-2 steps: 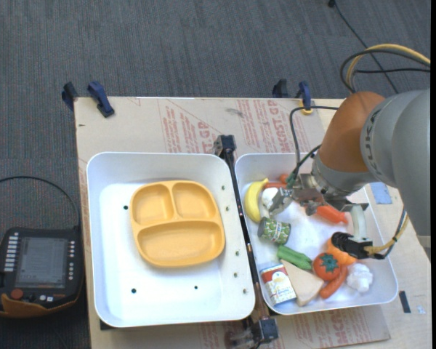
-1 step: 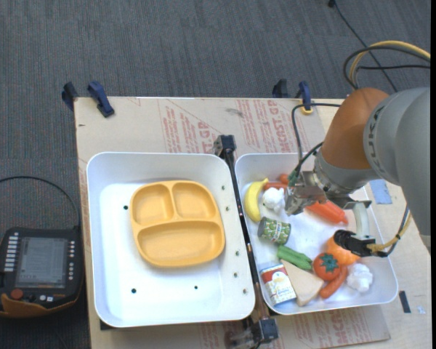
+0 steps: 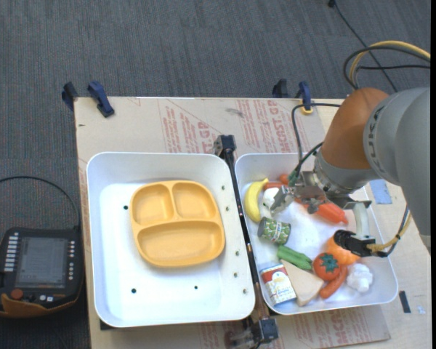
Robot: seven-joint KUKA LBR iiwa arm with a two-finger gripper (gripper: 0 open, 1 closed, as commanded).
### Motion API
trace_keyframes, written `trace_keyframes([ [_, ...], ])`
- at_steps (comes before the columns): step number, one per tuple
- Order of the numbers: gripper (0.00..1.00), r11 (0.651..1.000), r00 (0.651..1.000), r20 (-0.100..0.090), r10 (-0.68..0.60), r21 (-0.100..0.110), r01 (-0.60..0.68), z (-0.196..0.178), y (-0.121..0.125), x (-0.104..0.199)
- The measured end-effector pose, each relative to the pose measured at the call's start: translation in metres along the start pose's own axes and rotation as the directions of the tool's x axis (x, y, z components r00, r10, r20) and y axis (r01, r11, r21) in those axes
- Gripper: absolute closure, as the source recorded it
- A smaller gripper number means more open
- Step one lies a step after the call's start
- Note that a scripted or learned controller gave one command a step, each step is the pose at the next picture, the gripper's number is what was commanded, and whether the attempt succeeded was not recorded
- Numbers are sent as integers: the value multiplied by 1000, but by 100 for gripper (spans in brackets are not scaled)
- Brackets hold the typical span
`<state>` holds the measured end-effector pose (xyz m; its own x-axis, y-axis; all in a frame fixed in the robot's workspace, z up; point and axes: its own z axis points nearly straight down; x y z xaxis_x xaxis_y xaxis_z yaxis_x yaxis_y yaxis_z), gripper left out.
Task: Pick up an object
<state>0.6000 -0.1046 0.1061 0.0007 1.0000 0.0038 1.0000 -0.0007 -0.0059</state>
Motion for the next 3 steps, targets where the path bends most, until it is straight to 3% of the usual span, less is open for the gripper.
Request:
trace_keyframes([
  [1,100,1000,1000,-1,-1,1,1,-10,0,0],
  [2,0,1000,1000,-1,0,1,0,-9,0,0],
  [3,0,1000,1000,2,-2,-1,2,19,-16,16],
])
